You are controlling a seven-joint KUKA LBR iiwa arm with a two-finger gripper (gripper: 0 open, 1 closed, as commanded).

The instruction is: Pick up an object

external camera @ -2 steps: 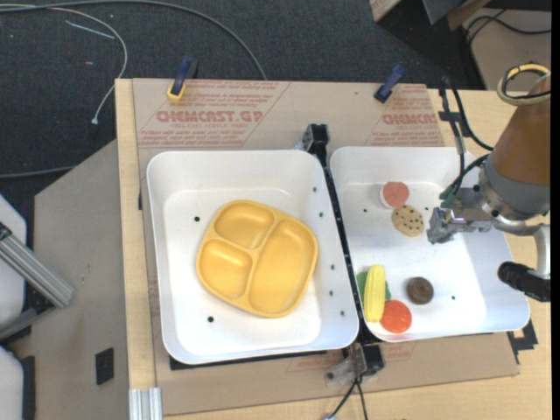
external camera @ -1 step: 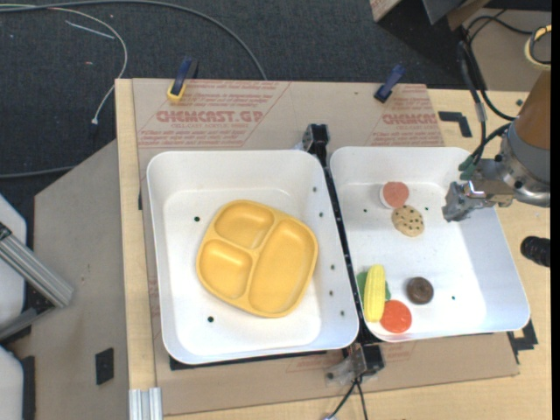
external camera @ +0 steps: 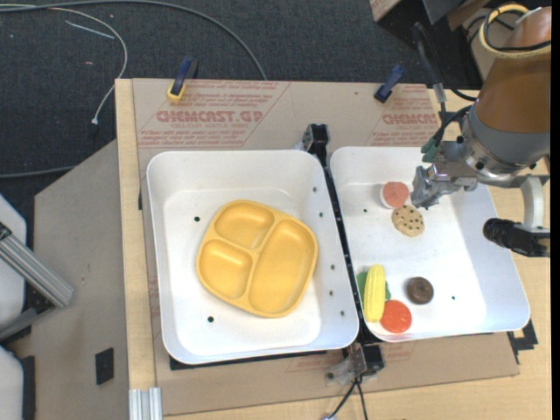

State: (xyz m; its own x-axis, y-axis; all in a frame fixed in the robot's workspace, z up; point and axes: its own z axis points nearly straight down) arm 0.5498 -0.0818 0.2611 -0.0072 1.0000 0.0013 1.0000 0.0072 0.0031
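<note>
In the camera view, two shallow white bins are sitting side by side on a cardboard-covered bench (external camera: pixel 262 112). The left bin (external camera: pixel 175 191) is holding a yellow divided plate (external camera: pixel 256 257) with three compartments, lying flat near the bin's middle and turned at a slight angle.

The right bin (external camera: pixel 490 278) is holding the small things. A pinkish round piece (external camera: pixel 394 193) is lying near the bin's upper left part, and a chocolate-chip cookie (external camera: pixel 408 221) is resting just below it, close beside it, possibly touching at the edge. Lower down, by the bin's left wall, a yellow corn cob (external camera: pixel 374 290) with green leaves is lying lengthwise, and a red tomato (external camera: pixel 396 316) is sitting right against its lower end. A dark brown round piece (external camera: pixel 420 290) is lying just beside the corn, on its right, near the tomato but apart from it.

The grey arm with its orange band (external camera: pixel 516 77) is reaching in from the right over the upper part of the right bin. The gripper (external camera: pixel 423 196) is hanging low just to the right of the pinkish round piece and just above the cookie, its tip very near both. Whether it is released or clenched I cannot tell, and nothing is visibly lifted off the bin floor.

Two blue clamps (external camera: pixel 182 77) are pinching the cardboard's far edge, and cables are trailing over the dark carpet (external camera: pixel 70 77) beyond
</note>
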